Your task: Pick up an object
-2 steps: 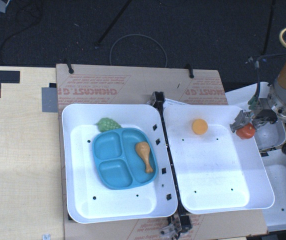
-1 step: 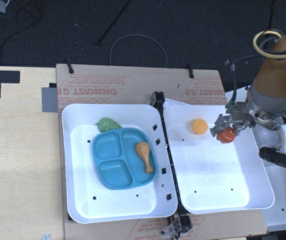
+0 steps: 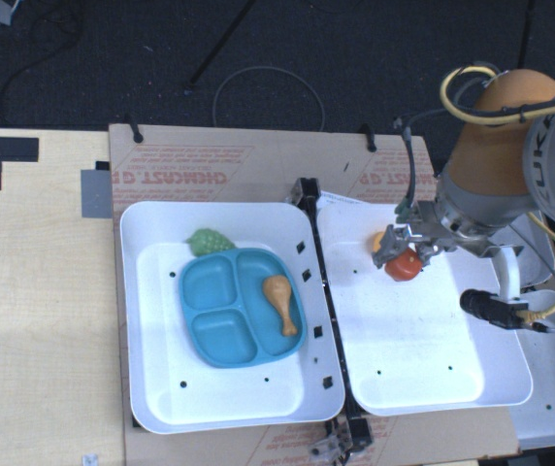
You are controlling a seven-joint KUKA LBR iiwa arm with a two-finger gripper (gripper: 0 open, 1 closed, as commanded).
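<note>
A red round object, like a tomato, is in the right bin near its back. A small orange piece lies right beside it on the left. My gripper is directly over the red object, at its upper edge, and partly covers it. I cannot make out whether the red object is gripped or just lies beneath the gripper. The arm reaches in from the right.
The left bin holds a blue divided plate with a tan drumstick in its right compartment. A green leafy piece lies at the plate's back edge. A black divider runs between the bins.
</note>
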